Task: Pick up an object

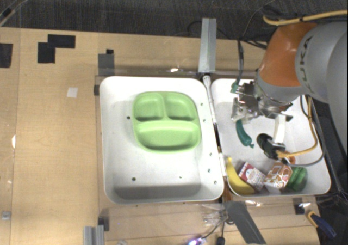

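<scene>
My gripper (pixel 239 113) hangs over the upper left part of the right bin (pixel 310 129), under the grey wrist with its orange band. A dark green curved object (pixel 244 134) lies directly below the gripper. Its upper end reaches the gripper's tip, and I cannot tell whether it is held. Along the right bin's front edge lie a yellow banana (pixel 237 178), a red and white carton (pixel 251 175), a second small carton (pixel 278 176) and a round green object (pixel 298 178).
The left bin (pixel 117 129) holds a light green divided plate (pixel 165 120). A metal post (pixel 207 45) stands behind the wall between the two bins. Wooden bench surface spreads to the left.
</scene>
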Available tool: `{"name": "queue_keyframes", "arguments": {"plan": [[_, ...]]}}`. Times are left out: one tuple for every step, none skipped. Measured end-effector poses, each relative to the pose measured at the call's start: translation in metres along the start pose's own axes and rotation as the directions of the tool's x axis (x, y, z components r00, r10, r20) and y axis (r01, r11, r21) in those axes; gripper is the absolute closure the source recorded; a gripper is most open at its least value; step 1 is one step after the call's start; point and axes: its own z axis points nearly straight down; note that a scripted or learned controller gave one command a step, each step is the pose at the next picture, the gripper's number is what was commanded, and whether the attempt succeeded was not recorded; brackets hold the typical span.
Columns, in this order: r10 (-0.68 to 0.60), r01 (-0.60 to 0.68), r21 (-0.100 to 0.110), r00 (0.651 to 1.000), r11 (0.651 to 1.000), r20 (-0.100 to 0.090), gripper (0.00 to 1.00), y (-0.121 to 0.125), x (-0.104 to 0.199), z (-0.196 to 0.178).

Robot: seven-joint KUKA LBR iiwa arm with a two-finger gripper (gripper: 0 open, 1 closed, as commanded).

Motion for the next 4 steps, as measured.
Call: {"name": "queue_keyframes", "arguments": {"plan": [[0.004, -0.004, -0.004, 1.000, 1.000, 0.000, 1.00, -0.023, -0.015, -0.054], [0.021, -0.021, -0.001, 1.000, 1.000, 0.000, 1.00, -0.020, 0.040, -0.032], [-0.001, 0.001, -0.005, 1.000, 1.000, 0.001, 1.00, -0.015, -0.001, -0.077], [0.002, -0.002, -0.006, 1.000, 1.000, 0.001, 1.00, -0.011, -0.018, -0.162]]}}
